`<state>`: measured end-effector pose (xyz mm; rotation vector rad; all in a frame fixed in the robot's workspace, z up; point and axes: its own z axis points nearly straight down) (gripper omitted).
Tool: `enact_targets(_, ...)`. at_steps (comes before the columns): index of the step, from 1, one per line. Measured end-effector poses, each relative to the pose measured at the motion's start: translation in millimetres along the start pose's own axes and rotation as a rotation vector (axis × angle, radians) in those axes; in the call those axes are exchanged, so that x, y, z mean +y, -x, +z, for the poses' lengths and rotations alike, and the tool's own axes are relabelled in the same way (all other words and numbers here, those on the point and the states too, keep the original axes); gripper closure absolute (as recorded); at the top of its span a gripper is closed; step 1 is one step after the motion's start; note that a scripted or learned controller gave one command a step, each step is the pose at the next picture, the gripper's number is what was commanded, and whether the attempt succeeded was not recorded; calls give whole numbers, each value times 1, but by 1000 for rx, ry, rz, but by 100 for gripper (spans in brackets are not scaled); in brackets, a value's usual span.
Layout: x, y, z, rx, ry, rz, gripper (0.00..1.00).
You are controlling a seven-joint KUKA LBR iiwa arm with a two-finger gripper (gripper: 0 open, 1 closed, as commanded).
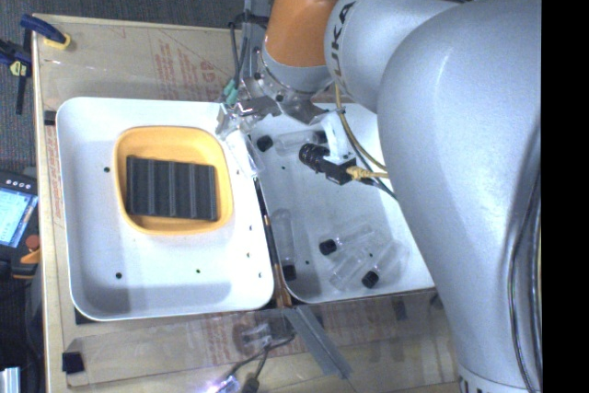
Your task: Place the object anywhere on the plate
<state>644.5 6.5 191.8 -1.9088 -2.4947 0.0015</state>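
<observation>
A yellow plate (172,177) with a dark ribbed centre lies in the left white bin (147,290). Several clear plastic objects with black caps lie in the right bin (304,198); one cluster (357,259) sits near its front, another piece (281,231) lies along its left wall, and one (287,143) lies near the back. My gripper (234,113) hangs at the back over the wall between the two bins, just beyond the plate's far right corner. Its tip is small and cluttered with metal parts, and nothing can be made out in it.
The big grey arm with its orange band (304,9) covers the right bin's right side. A black cable fitting (324,161) hangs from the wrist over the right bin. Blue clamps (46,30) sit at the bench's far left corner, and a handheld screen (14,214) sits at the left edge.
</observation>
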Motion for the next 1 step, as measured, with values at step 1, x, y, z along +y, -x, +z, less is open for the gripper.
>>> enact_targets(1, 0, 0, 0, 0, 0, 0, 0)
